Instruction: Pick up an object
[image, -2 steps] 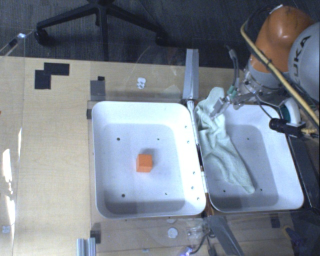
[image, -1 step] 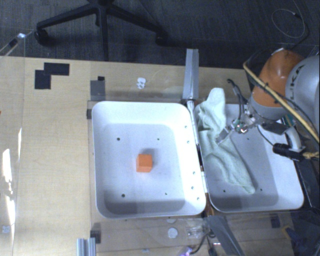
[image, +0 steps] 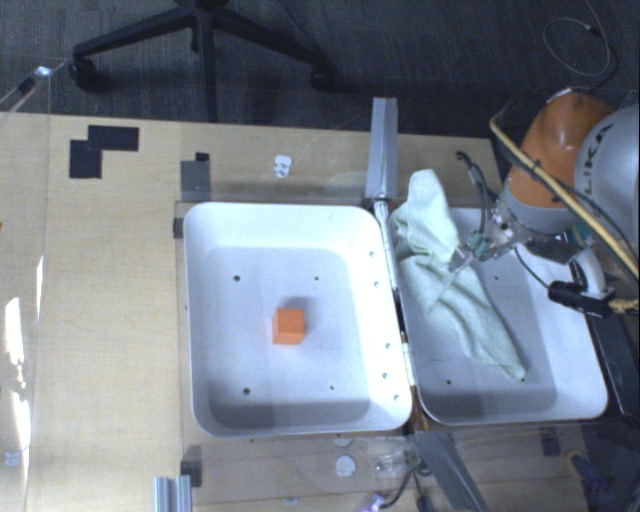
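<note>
My gripper (image: 470, 252) pinches a fold of the white cloth (image: 455, 290) sprawled beneath my fingers in the right bin (image: 570, 400); such a thin bite may slip free on lifting.

Both bins look like smooth white plastic with a slight sheen, the left bin (image: 215, 300) and the right bin (image: 570, 380) alike. The cloth (image: 450, 290) in the right one is pale, soft fabric, kinda fuzzy like a towel, all rumpled. The little orange block (image: 289, 326) looks matt, maybe foam or plastic, can't really tell. The counter (image: 100, 300) is light wood with a smooth finish. The divider post (image: 382, 150) between the bins looks like brushed grey metal. The arm's orange band (image: 555, 135) is glossy.
</note>
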